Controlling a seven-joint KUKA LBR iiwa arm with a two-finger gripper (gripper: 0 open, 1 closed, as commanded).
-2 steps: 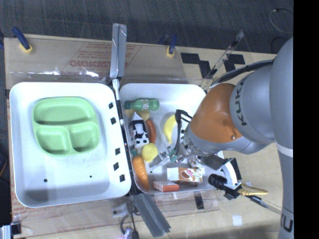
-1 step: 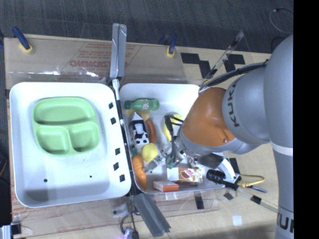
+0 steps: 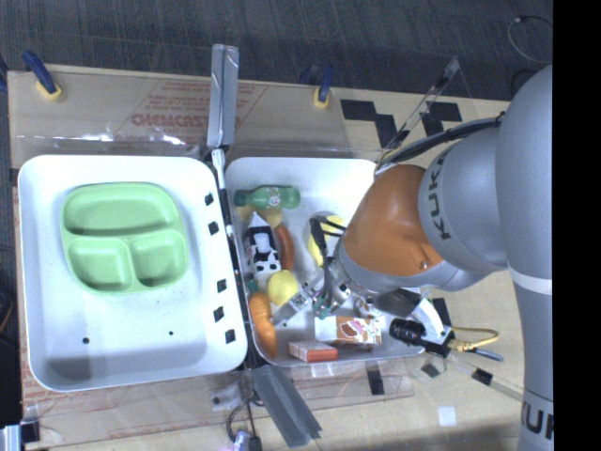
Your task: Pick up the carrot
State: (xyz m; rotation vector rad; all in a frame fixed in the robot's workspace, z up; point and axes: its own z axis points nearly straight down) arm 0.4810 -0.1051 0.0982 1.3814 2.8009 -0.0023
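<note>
Carrot (image 3: 262,325): it lies along the left wall of the right bin (image 3: 362,169), near that bin's front-left corner, orange and slightly curved, just in front of a yellow lemon (image 3: 283,287).
Gripper (image 3: 315,303): mine hangs low over the right bin's middle, near the lemon and a small carton (image 3: 349,330); I cannot tell from here whether it is apart or together, and nothing is visibly in it.
Step in hand: by my judgement, the approach, since the carrot is untouched.
How to do it well: I should shift toward the left wall, line up across the carrot's width, and come down clear of the lemon and the bin wall.
Left bin (image 3: 38,280): holds a green divided tray (image 3: 125,236).
Writing: "KUKA" on my arm (image 3: 479,205); the carton's print is too small to read.
</note>
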